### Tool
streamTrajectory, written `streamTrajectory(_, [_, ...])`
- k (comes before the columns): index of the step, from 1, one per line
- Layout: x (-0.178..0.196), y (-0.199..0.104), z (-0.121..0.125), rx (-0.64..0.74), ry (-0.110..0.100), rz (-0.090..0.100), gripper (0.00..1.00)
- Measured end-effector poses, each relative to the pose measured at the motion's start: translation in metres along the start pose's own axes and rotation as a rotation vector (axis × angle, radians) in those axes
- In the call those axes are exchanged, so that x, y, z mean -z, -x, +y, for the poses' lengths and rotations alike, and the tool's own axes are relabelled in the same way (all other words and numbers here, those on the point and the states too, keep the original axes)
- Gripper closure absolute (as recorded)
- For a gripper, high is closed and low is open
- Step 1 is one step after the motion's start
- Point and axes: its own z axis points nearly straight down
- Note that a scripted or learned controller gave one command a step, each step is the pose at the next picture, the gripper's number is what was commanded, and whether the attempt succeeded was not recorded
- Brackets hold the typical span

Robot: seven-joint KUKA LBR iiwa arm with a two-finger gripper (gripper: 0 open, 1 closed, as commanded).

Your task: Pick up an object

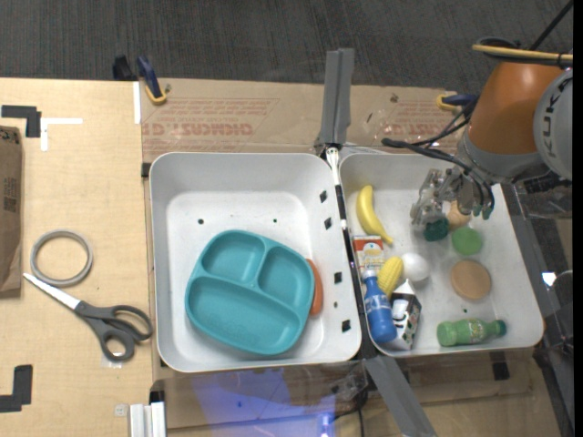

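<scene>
A: Logging largest first. Left bin (173, 244) is carrying a teal divided plate (250, 291), with something orange (316, 288) peeking out from under its right edge. Right bin (519, 271) is carrying the small clutter.

B: Where is the arm sitting?

A: Arm (510, 112) is reaching in from the right. Gripper (442, 206) is hanging low over the upper middle of the right bin, right at a dark green piece (436, 230) and a tan piece (457, 213). Opening is too blurred to read, so I cannot tell whether anything is being gripped.

B: Likely target?

A: Judging by position, that dark green piece. It is too small and hidden to give a long axis. For contrast, the banana (369, 213) is lying with its long axis running up-left to down-right, and the green bottle (469, 331) is lying roughly left-right, cap pointing right.

B: Risks?

A: Things are crowding there: a green round lid (467, 240) just beside, the tan piece touching or nearly so. I am judging that closing could catch two items, or nudge the small piece sideways and come up with nothing.

B: Smaller stuff?

A: Brown disc (471, 280), white ball (415, 266), blue bottle (375, 312).
</scene>
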Motion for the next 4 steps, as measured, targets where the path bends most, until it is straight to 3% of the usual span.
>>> streamTrajectory(1, [0.160,-0.003,-0.016,-0.158,0.000,0.007,1.00])
streamTrajectory(2, [0.159,-0.003,-0.015,-0.158,0.000,0.008,0.00])
streamTrajectory(3, [0.003,-0.008,-0.042,0.040,0.001,0.007,0.00])
streamTrajectory(4, [-0.011,-0.019,-0.017,-0.056,0.001,0.007,0.00])
